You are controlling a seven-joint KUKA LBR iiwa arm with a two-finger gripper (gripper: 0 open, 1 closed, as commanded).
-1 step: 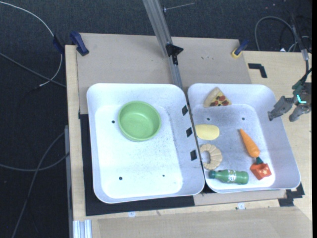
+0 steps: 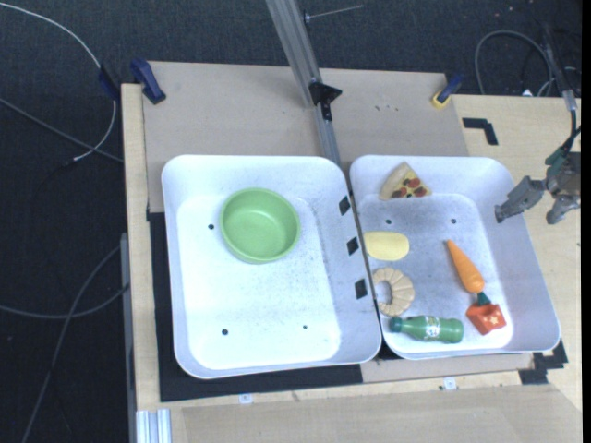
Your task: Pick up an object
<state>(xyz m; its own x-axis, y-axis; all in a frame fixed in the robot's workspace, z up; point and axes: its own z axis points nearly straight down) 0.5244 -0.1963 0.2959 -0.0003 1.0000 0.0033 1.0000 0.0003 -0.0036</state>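
The right bin (image 2: pixel 517 247) holds several toy foods: a pizza slice (image 2: pixel 404 183) at the back, a yellow lemon-like piece (image 2: pixel 385 245), an orange carrot (image 2: pixel 464 266), a ring-shaped pastry (image 2: pixel 394 289), a green bottle (image 2: pixel 427 328) lying on its side, and a small red item (image 2: pixel 487 317). My gripper (image 2: pixel 536 208) hangs over the bin's right rim, beyond the carrot, open with its fingers spread and nothing between them. It is well apart from every object.
A green bowl (image 2: pixel 261 224) sits upright in the left bin (image 2: pixel 185 275). A metal pole (image 2: pixel 295 35) slants down from the back to the gap between the bins. Clamps mark the bench's back corners.
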